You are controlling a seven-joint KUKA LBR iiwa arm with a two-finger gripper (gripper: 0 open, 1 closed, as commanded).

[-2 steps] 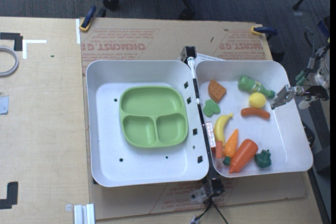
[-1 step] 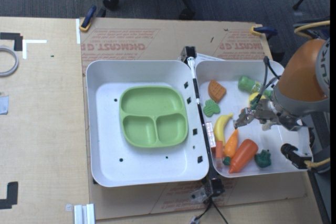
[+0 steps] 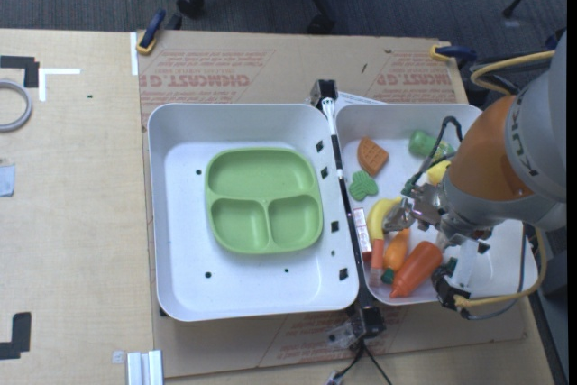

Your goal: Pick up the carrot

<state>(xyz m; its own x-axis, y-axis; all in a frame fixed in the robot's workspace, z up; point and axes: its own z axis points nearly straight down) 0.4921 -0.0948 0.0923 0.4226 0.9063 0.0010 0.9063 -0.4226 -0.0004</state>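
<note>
The carrot (image 3: pixel 416 268) is seen lying tilted in the right bin (image 3: pixel 505 279), near its front wall, with the thick end up toward the arm and the tapered tip pointing down-left toward the bin's corner. It is crowded by other toy foods: a yellow piece (image 3: pixel 382 215) and a small orange piece (image 3: pixel 395 252) lie just beside it. The end effector (image 3: pixel 431 225) is positioned just above the carrot's thick end; whether it is open or closed cannot be told. The carrot is judged to be a light, stiff, smooth plastic toy, likely slippery. A hold across the thick middle is advised, since the taper could let it be squeezed out.
</note>
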